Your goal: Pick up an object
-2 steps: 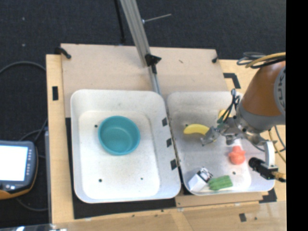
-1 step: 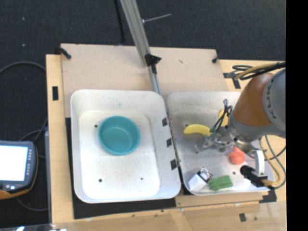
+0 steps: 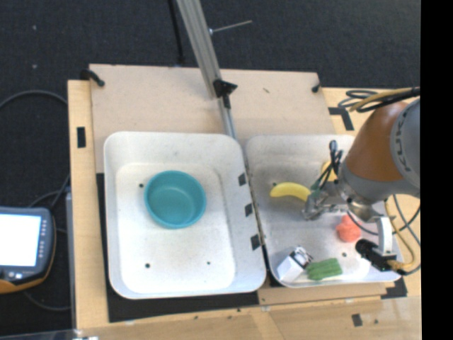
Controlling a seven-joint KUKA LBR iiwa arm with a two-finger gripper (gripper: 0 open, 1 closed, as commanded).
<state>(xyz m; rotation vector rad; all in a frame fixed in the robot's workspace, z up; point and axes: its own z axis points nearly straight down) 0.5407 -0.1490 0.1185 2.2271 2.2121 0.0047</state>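
Hovering in right bin (image 3: 283, 154), gripper (image 3: 313, 207) sat just right of banana (image 3: 290, 190); banana's long axis ran left-right toward it. Jaw state could not be told.

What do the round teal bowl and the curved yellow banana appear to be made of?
Round teal bowl: likely plastic, with even colour, a smooth wall and a soft sheen. Curved yellow banana: probably a plastic or foam toy, uniformly yellow and unmarked, though too small to be sure.

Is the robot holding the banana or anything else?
It cannot be told. The gripper sits right at the banana's end in the right bin, but no grasp shows.
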